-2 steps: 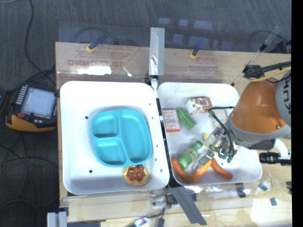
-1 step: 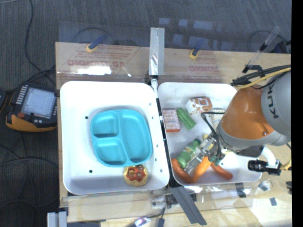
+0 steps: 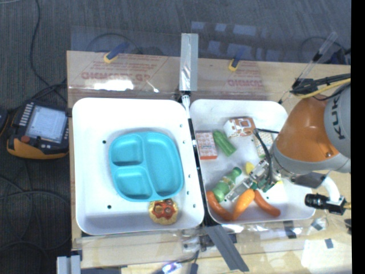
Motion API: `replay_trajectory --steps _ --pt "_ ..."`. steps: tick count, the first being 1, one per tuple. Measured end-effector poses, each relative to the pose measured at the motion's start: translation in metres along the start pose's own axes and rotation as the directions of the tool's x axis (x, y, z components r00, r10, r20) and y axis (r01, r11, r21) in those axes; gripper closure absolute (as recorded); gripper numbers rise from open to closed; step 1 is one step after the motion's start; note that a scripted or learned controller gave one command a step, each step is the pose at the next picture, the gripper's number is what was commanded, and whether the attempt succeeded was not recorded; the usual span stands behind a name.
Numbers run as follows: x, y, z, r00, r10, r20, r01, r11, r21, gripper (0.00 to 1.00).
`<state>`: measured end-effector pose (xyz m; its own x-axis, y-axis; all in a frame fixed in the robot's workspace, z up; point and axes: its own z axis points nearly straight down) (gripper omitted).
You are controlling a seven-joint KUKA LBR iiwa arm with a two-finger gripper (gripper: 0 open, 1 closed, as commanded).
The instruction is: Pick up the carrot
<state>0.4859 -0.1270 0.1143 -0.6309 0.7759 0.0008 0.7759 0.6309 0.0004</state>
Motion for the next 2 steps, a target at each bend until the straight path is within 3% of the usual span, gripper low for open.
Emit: replay_trajectory --steps 1,2 --pt "0.0046 0.0037 0.0247 0.975 0.22 0.003 -0.22 0.975 -0.006 0.0" --pt "0.01 0.007 0.0217 0.96 0.281 0.003 -0.281 0.96 -0.003 0.0"
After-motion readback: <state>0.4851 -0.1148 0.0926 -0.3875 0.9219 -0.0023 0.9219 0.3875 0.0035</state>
